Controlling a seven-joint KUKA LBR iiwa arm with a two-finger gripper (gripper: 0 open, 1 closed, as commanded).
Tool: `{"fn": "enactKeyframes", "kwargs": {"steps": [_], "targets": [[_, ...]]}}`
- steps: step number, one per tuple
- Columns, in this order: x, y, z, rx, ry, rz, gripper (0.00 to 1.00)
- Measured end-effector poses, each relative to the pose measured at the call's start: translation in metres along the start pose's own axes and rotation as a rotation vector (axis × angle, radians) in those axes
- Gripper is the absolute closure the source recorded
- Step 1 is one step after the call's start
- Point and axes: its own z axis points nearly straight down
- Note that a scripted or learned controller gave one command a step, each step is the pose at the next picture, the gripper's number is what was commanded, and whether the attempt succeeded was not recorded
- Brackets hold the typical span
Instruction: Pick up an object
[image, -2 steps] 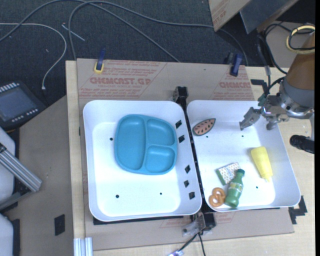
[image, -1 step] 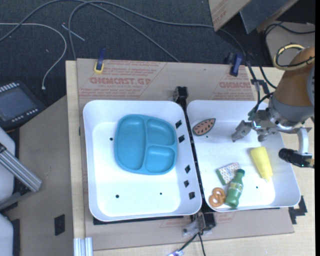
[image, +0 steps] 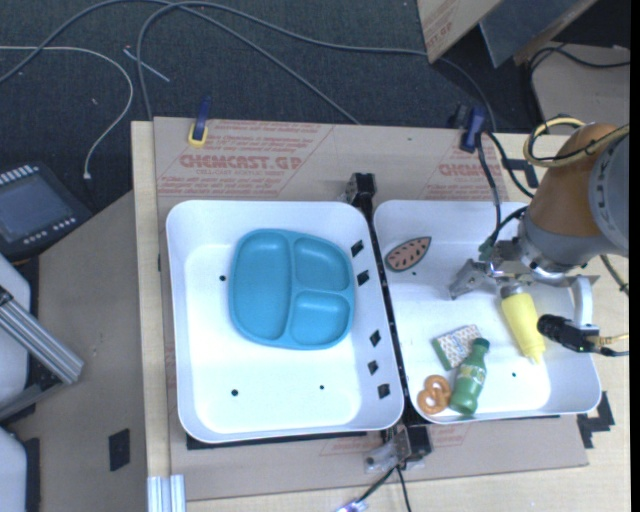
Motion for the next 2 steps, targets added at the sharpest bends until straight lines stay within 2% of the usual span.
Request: {"fn": "enactKeyframes", "kwargs": {"steps": [1,2], "targets": [[0.000,0.002,-0.015,-0.008,-0.001,0.000,1.00],[0.004,0.012,-0.074,-0.013,-0.004,-0.002,1.00]]}}
